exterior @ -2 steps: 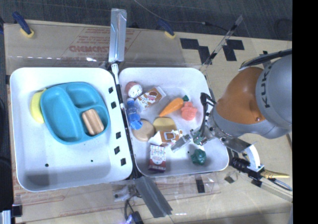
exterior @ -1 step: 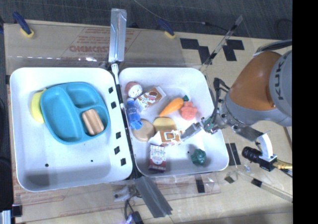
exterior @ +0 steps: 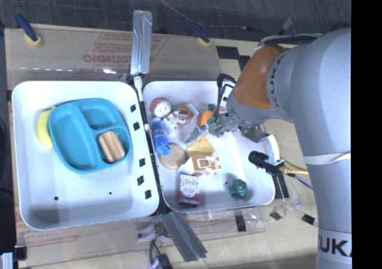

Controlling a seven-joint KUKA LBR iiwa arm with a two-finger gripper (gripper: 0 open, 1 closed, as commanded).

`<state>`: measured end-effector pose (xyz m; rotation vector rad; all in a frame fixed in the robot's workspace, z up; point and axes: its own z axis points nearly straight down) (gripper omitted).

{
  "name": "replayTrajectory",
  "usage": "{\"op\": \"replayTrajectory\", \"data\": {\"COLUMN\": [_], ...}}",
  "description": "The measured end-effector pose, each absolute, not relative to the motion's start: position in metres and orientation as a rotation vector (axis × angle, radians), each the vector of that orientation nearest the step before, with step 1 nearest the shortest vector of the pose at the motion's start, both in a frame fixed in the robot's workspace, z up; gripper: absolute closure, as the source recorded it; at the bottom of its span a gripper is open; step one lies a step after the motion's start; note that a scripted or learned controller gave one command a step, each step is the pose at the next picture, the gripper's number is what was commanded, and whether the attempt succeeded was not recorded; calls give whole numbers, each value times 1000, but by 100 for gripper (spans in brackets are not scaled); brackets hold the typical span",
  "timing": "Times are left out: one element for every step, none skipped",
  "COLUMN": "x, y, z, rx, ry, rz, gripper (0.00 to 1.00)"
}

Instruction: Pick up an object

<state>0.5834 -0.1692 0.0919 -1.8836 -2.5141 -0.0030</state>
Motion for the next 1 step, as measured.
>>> {"op": "replayTrajectory", "data": {"x": [608], "y": [-123], "z": [92], "rx": [-1645], "ry": [-2679], "rz": [5], "gripper": [0]}}
